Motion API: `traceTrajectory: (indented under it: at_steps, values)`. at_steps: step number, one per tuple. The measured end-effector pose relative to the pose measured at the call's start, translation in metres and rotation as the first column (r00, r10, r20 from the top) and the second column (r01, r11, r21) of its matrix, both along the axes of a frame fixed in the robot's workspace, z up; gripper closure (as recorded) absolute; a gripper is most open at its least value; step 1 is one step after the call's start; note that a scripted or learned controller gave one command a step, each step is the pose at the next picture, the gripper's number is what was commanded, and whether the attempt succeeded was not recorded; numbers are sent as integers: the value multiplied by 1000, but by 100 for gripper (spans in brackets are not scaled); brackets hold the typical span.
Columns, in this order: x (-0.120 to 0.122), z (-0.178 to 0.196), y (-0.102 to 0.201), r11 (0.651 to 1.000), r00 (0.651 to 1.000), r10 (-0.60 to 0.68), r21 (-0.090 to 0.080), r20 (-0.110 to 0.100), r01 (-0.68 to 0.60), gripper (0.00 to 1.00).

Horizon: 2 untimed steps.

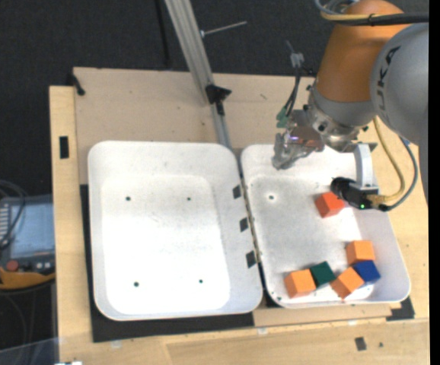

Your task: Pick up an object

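My gripper [289,152] hangs over the far left corner of the right bin [281,230], under the orange wrist band. Nothing shows in it. A red-orange block [329,204] lies on the bin floor to the gripper's right and nearer the camera, apart from it. Along the bin's near edge sit an orange block [300,282], a dark green block [323,273], another orange block [349,282], a blue block [365,271] and a third orange block [360,250], packed close together.
The left bin [167,226] lies beside the right one with small black clips along the shared rim. A slanted metal pole [197,52] rises behind the bins. A black cable end [351,191] with a green light hangs near the red-orange block. A pendant [22,238] rests far left.
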<state>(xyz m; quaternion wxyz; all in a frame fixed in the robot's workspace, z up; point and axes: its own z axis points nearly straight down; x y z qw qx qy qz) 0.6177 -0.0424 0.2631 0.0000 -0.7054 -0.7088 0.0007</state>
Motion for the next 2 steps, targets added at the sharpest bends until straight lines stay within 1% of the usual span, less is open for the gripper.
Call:
traceTrajectory:
  at_steps: [2]
  values:
    - [-21, -28, 112, 1000, 1000, 3, 1, -1, -3, 100]
